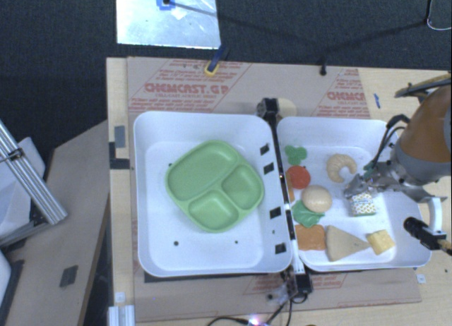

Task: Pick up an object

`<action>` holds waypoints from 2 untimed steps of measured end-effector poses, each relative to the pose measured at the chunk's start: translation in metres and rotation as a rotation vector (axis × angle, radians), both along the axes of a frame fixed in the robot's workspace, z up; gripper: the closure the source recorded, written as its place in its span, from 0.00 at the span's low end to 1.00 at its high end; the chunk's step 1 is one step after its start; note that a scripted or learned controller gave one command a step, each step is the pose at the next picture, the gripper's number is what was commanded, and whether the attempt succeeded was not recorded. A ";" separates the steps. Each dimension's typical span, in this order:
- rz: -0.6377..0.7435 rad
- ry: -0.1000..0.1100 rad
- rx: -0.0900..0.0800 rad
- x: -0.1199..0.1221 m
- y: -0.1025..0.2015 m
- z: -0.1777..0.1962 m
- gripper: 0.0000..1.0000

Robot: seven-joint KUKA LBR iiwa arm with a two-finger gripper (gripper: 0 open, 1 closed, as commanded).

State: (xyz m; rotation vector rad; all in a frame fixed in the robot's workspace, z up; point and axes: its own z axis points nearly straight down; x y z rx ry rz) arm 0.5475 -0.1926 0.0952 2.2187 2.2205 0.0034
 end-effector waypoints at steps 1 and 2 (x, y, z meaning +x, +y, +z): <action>0.003 0.000 0.000 0.008 0.002 0.045 1.00; 0.004 0.000 -0.001 0.012 0.004 0.107 1.00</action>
